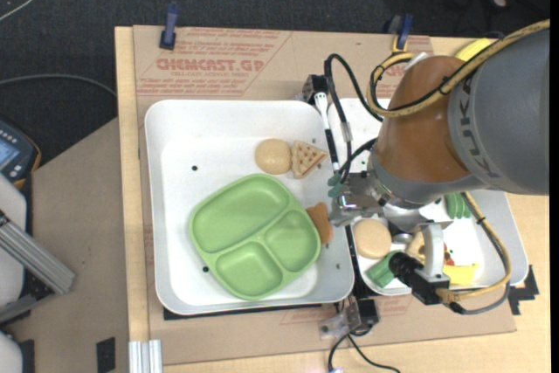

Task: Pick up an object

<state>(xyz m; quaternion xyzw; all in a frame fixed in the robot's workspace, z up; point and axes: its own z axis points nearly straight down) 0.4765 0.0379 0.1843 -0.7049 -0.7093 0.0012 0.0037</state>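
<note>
Bench (218, 65) seen from above, topped with brown printed cardboard and carrying two shallow white bins side by side. The left bin (162, 188) holds a green three-compartment plate (253, 231) lying flat in its lower half. Above the plate I see a round tan bun (273, 156) and, just beside it on the right, a triangular cracker-like wedge (306, 158). A small orange-brown piece (320, 223) touches the plate's right edge.

The grey and orange arm (489, 118) covers most of the right bin (511, 227). The gripper (389, 223) hangs low over that bin's left side. From here I cannot tell whether it is open or closed, or whether it has hold of anything.

Just beside it lies a pale round bun-like piece (371, 238), with a green item (378, 273) below it and a yellow item (463, 273) further right.
</note>
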